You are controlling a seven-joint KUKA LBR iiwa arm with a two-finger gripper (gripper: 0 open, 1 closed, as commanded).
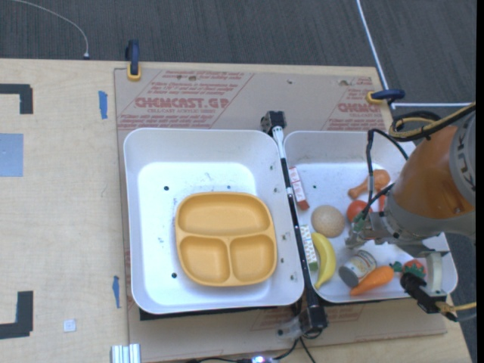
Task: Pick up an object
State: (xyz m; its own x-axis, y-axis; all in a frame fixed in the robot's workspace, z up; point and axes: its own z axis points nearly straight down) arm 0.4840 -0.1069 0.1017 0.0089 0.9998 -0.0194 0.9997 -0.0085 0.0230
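1. Nearest to us in the right bin [333,146], we've got a carrot [373,279] by the front wall, with a small can [357,267] touching it and a banana [325,259] along the divider.
2. Just behind, the gripper [361,231] hangs low over the bin near a tomato [357,209]; honestly we can't tell if it's open or closed.
3. A beige round thing [328,220] sits behind the banana.
4. The left bin [151,203] holds a yellow divided plate [225,237].
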